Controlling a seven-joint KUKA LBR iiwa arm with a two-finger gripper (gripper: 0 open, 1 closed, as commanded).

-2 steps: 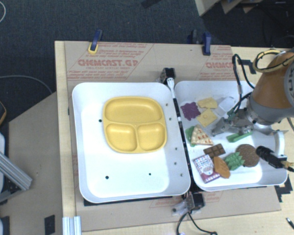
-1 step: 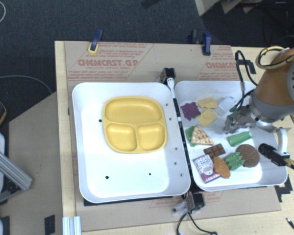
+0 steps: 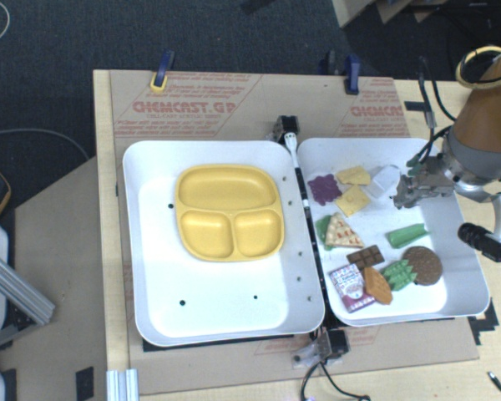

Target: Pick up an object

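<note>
Hovering over the far right part of the right bin (image 3: pixel 451 303), my gripper (image 3: pixel 411 192) hangs above the scattered toy food. I cannot tell its state from this slanted view, and I see nothing held in it. Candidate objects lie just left of and nearer than it: a pale cube (image 3: pixel 384 178), two yellow squares (image 3: pixel 351 199), a green piece (image 3: pixel 406 235), a purple piece (image 3: pixel 323 189). I judge the approach step in hand, no grasp made. Next move calls for aligning over one item and descending. The yellow tray (image 3: pixel 230 210) sits in the left bin (image 3: pixel 159 307).
</note>
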